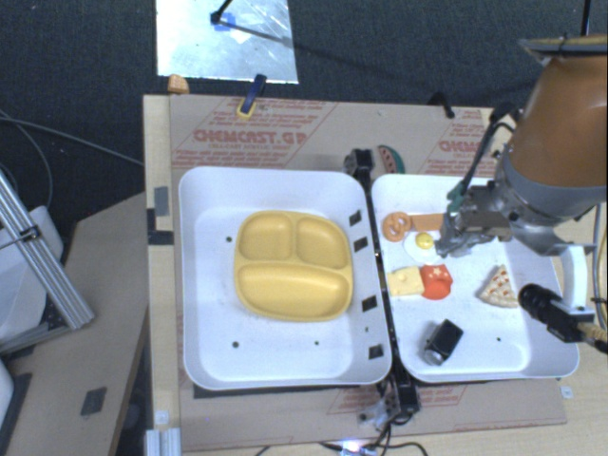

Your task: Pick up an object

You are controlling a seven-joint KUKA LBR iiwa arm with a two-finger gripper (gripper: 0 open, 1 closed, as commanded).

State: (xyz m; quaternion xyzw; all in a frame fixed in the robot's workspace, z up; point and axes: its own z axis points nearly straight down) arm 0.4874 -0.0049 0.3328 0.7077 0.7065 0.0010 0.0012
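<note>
Printed matter, legible:

1. Flat brown cardboard sheet (pixel 285 131) lying under the two white bins: red printed lettering near its far left edge, seen upside down and blurred, appearing to begin "CHEMCAST"; the characters after it cannot be made out. A second red print of the same kind sits at the sheet's far right (pixel 461 145), partly covered by the arm and unreadable.

No other lettering, number or label can be read.

A yellow divided plate (pixel 293 264) lies in the left bin (pixel 204 350). In the right bin (pixel 494 357), the gripper (pixel 446 245) hangs beside a fried egg (pixel 421 243), near a pretzel (pixel 396 225), cheese (pixel 406 280), a tomato (pixel 436 282), a pizza slice (pixel 497 288) and a black block (pixel 442 340).
</note>
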